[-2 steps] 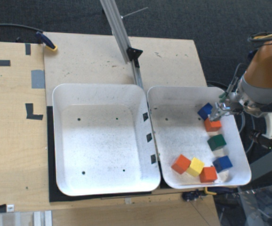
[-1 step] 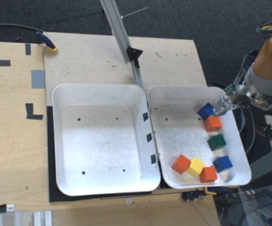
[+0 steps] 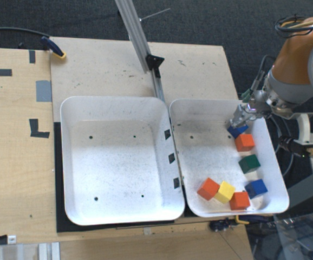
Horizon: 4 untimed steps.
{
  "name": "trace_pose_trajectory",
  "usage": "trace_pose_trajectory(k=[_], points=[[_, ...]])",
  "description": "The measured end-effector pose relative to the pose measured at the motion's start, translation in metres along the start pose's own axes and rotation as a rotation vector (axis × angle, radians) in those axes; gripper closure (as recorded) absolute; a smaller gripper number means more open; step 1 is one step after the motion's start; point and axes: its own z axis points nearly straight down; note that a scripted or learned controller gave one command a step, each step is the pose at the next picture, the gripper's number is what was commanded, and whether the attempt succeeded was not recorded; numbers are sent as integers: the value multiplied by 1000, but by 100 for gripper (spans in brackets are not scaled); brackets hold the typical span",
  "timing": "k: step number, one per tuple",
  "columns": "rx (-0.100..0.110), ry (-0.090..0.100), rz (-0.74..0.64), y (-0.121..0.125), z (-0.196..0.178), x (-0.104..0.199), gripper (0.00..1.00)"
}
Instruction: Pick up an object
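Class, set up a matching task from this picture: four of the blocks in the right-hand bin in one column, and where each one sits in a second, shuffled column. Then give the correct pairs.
Things:
1. green block
2. yellow block
3. blue block at the top
4. blue block lower down

Places:
A. between two orange blocks near the front wall
B. right under the gripper
C. just below the upper orange block
D. by the bin's right wall, below the green one

Pairs: 1-C, 2-A, 3-B, 4-D

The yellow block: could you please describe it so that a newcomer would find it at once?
Look in the right bin, at the cluster near its front edge. The yellow block sits there wedged between two orange blocks, touching both. It is the one yellow piece in the bin.
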Motion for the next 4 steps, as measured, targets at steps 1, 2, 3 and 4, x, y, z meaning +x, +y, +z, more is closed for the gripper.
trace_pose_trajectory(k=[1,2,3,4], points=[[2,0,-1,12,8,60,100],[1,1,-2,33,1,118,100],[1,0,0,47,-7,164,100],[1,0,-1,58,-15,218,100]])
